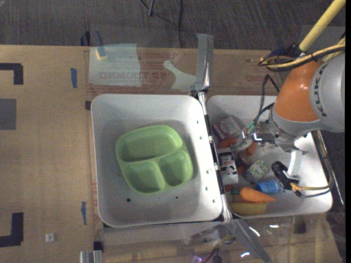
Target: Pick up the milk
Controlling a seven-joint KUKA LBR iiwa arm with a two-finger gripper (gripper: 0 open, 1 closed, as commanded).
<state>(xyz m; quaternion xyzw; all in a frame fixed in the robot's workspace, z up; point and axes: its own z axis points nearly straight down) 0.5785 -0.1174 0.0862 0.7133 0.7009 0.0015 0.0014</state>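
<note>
Now, arm (307,100): bent low over the right bin (321,199).
Gripper (258,138): grip cannot be told.
Milk (228,167): lying just left of it, below.

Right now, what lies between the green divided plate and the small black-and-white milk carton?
In the camera view, the left bin's white wall and the seam between the bins lie between plate and carton.

A single fixed camera looks down at a slant from above the tan cardboard-covered bench (44,147). The two shallow white plastic bins (148,106) sit centre and right of frame; dark floor, seemingly carpet, crosses the top edge.
</note>
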